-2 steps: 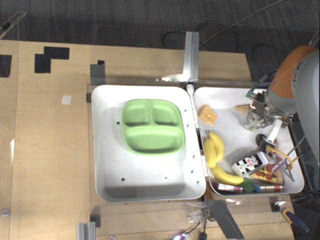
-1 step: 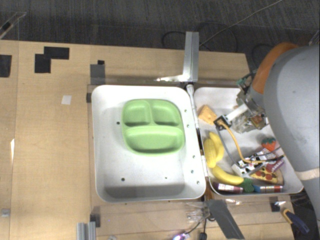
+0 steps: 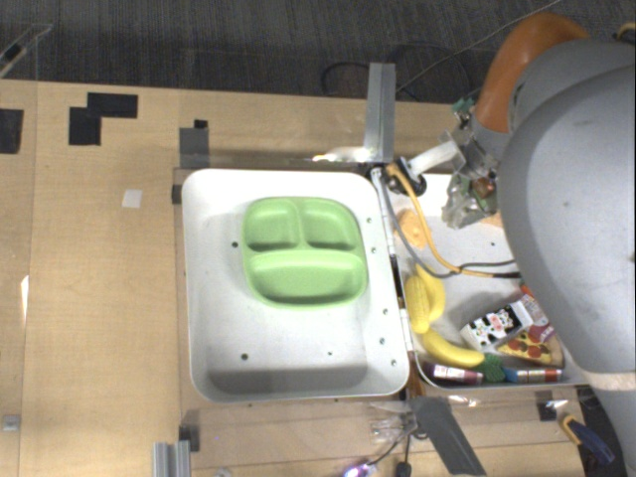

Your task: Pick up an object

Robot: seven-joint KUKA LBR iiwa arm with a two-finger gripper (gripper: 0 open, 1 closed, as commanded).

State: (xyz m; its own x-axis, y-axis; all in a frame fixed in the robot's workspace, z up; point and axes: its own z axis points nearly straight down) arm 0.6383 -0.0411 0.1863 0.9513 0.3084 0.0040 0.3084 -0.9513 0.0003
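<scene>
As I scan left to right: green tray [image 3: 302, 249] flat in left bin [image 3: 214, 356]; bananas [image 3: 429, 316] at right bin's [image 3: 497, 379] left wall, markers [image 3: 512, 374] beside; gripper [image 3: 465, 205] above far end, grip state unclear.

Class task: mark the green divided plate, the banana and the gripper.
green divided plate [image 3: 298, 249], camera view, its central ridge
banana [image 3: 437, 328], camera view, mid curve
gripper [image 3: 465, 199], camera view, its tip

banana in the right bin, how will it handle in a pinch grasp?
The banana looks curved and smooth-skinned, so it may slip or swivel between fingers. It probably rocks rather than rolls. It lies against the right bin wall with markers alongside, so access looks tight.
</scene>
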